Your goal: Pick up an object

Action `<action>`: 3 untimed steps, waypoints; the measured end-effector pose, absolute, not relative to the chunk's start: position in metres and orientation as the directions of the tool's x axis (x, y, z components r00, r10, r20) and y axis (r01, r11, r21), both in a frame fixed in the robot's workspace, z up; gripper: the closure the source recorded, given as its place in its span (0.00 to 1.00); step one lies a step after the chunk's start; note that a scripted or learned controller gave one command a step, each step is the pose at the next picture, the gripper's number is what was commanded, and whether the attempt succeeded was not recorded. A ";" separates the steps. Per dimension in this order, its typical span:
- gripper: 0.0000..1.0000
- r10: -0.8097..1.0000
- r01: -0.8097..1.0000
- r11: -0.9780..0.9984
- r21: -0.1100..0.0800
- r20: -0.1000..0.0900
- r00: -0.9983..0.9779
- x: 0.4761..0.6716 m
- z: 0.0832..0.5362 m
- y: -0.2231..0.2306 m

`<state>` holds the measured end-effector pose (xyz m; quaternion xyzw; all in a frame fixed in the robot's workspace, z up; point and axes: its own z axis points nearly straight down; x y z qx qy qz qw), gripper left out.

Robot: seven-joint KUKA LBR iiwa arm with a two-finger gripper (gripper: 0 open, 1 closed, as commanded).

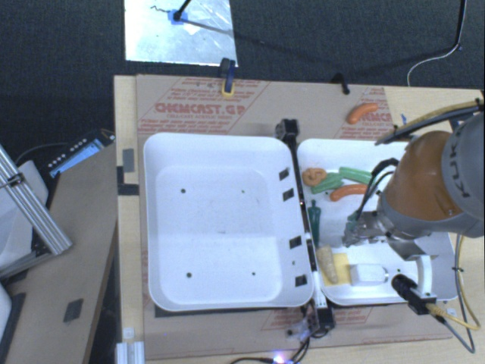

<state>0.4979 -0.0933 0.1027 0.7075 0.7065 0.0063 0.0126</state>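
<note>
Left bin (220, 218) has loads of room. Right bin (333, 296) is crowded: arm (424, 188) covers the middle, tool (356, 230), grip can't tell, near the corn (327, 265) and pepper (314, 220) along the left wall.

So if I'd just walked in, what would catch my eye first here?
Probably the big grey arm with its orange band, leaning in from the right over the right bin. That bin holds a small jumble of toy food, among it an orange sausage, a green piece and a yellow corn cob. Another orange sausage lies outside on the cardboard behind the bins.
</note>
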 end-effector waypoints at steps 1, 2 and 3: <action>1.00 1.000 1.000 0.018 0.016 0.005 -0.018 0.580 0.190 0.021; 1.00 1.000 1.000 0.009 -0.001 0.002 -0.009 0.557 0.184 0.061; 1.00 1.000 1.000 0.010 -0.002 0.003 -0.010 0.553 0.161 0.119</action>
